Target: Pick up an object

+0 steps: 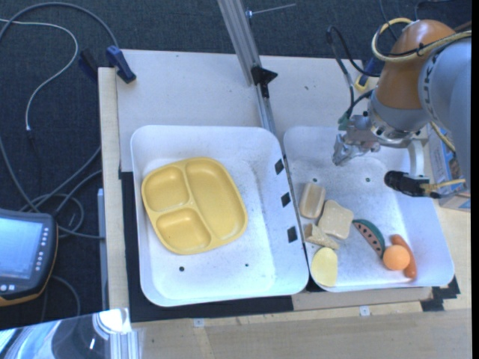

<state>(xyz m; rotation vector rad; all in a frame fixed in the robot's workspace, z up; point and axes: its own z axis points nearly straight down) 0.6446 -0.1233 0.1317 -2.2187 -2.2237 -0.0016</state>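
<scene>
In the right bin (441, 223), along its near side, lie the things I could take: two tan bread-like pieces (323, 209) leaning against each other, a pale yellow round slice (325, 266) just below them, a watermelon slice (369, 234) to their right, and an orange ball (396, 256) resting against what looks like a carrot (405, 254) near the corner. My gripper (343, 154) hangs over the far part of that same bin, well apart from the cluster, with nothing in it; from this slanted angle I cannot tell how wide it stands. I judge I am at the approach, with no object chosen yet. The next move calls for travelling toward the near side and coming down over one piece; the ball or the round slice sit freest, while the bread pieces touch and may shift together. The left bin (150, 144) holds a yellow divided plate (194, 204). Both bins sit on a pale tabletop (187, 88), a metal rail (236, 21) slanting across it; dark carpet with cables (45, 58) surrounds it, and a small screen (22, 249) sits at the left.
</scene>
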